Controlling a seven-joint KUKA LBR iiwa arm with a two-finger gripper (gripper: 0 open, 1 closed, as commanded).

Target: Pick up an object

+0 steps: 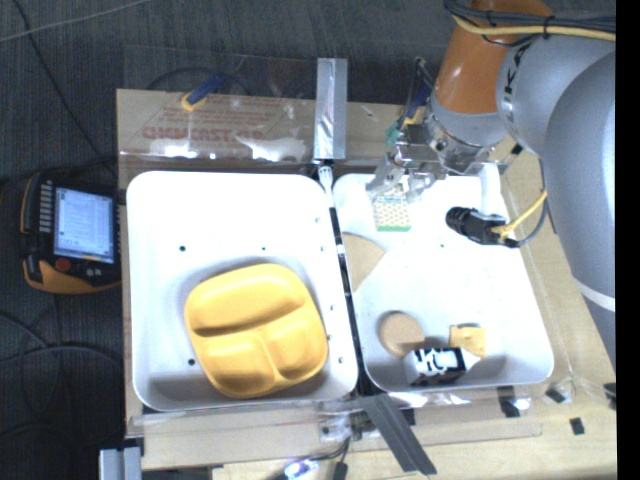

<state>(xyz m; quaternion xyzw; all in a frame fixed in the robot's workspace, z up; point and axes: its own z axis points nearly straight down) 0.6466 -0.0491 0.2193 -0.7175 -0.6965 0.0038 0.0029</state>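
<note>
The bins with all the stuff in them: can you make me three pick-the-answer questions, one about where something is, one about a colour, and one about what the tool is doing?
1. Where is the yellow tray?
A. left bin
B. right bin
C. on the floor

2. What colour is the band above the arm's wrist?
A. blue
B. orange
C. pink

3. Where is the tool?
A. over the yellow tray
B. above the far end of the right bin
C. resting on the floor

Answers:
1 A, the tray lies in the left bin.
2 B, the band is orange.
3 B, it hangs by a small green-and-white card there.
</note>
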